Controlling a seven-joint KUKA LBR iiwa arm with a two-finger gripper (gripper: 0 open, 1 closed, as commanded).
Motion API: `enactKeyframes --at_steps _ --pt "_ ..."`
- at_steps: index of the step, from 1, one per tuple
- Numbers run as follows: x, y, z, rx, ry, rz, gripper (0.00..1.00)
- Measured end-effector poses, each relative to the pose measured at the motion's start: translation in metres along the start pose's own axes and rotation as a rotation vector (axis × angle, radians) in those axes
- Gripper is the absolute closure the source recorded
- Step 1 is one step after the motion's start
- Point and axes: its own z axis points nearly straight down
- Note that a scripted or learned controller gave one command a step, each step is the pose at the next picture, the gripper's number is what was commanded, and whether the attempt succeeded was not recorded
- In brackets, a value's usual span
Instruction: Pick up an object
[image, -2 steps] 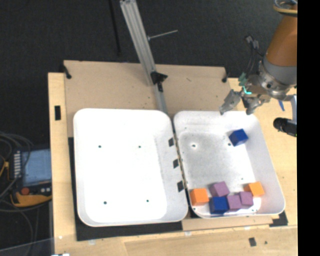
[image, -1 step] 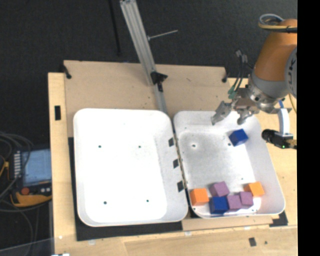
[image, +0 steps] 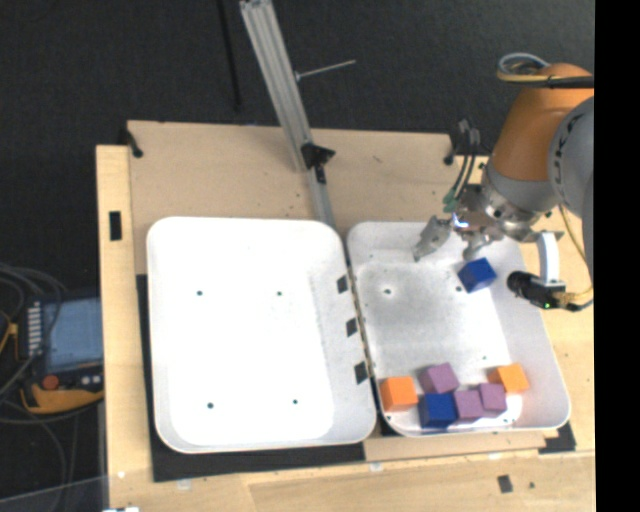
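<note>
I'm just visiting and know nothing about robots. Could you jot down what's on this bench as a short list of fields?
bins: two white bins side by side, left bin, right bin
arm: enters from the right, hand over the right bin's far end
lone block: blue block just below the hand; a grip cannot be judged
block cluster: orange, purple and blue blocks along the right bin's near edge

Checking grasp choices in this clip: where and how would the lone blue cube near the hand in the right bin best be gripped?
Probably from straight above, closing on two opposite flat side faces of the blue cube. It lies apart from the other blocks, just below the hand, with bare right bin floor on its sides. It is turned at a slant to the bin walls, so the wrist should rotate to match its faces.
</note>
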Motion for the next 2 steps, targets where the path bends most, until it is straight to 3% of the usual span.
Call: enactKeyframes --at_steps 1,2 --pt "-0.007 -0.002 0.043 0.0 0.0 0.002 0.0" --pt "-0.008 0.0 0.028 -0.008 0.0 0.003 1.0"
